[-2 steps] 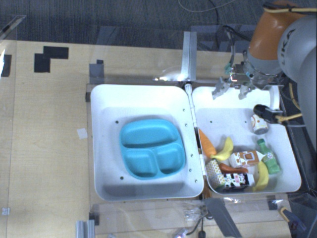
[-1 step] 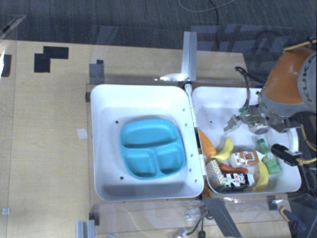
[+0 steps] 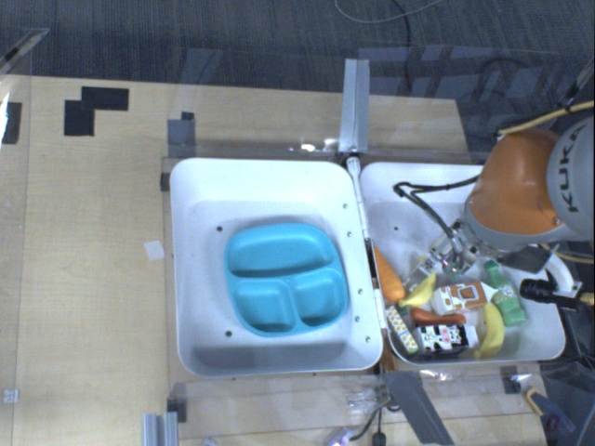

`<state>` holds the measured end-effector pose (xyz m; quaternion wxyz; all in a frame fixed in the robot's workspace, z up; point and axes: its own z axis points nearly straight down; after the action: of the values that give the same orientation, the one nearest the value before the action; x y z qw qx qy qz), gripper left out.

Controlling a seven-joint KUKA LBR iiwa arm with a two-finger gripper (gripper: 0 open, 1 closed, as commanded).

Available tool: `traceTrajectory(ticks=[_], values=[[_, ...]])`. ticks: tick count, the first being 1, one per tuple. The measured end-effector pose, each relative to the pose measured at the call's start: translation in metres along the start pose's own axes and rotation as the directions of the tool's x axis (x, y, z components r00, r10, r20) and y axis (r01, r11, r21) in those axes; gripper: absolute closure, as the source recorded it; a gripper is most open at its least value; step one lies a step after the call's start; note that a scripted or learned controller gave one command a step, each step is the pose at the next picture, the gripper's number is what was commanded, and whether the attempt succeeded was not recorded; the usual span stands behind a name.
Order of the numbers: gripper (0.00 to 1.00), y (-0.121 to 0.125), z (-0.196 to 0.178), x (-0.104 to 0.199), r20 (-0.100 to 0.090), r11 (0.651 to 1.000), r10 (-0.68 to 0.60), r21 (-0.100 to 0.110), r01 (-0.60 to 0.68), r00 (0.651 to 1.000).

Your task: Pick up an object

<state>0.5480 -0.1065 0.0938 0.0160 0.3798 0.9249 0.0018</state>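
Low, tool (image 3: 444, 256) (over banana (image 3: 420, 292))

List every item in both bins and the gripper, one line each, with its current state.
Blue tray: flat in left bin, compartments bare.
Carrot: lying against right bin's left wall.
Bananas: lying in the pile, right bin.
Green bottle: on its side.
Gripper: low over the pile, grip unclear.

Blue tray (image 3: 284, 277), white bin (image 3: 200, 249), yellow banana (image 3: 492, 328).
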Motion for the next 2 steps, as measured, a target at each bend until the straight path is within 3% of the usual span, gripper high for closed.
traceTrajectory(ticks=[1,2], values=[[0.0,-0.0133,0.003,0.0102,-0.009,0.893,0.45,0.013,-0.45,0.893],[1.0,-0.0093,-0.0065,0.0097,-0.011,0.894,0.447,0.009,-0.447,0.894]])
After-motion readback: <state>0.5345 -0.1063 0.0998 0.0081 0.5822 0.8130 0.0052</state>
